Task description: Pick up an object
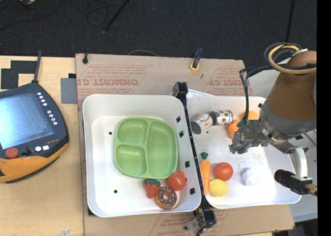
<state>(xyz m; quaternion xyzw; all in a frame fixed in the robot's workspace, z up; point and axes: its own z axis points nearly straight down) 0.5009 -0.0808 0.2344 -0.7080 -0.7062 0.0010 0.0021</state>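
Observation:
My gripper [239, 144] hangs over the right bin [269, 194], near its middle, just below an orange fruit [235, 128] that it partly hides. A small bottle [212, 119] lies on its side to the upper left of the gripper. Below it sit a red tomato [223, 171], a yellow lemon [218, 188] and a white lump [250, 176]. A carrot [205, 173] lies along the bin's left wall. I see nothing held in the gripper.
The left bin [98, 178] holds a green divided plate [146, 147], with a strawberry [151, 187], a second tomato [176, 180] and a donut [167, 197] at its front right. A teach pendant [28, 126] lies on the bench at far left.

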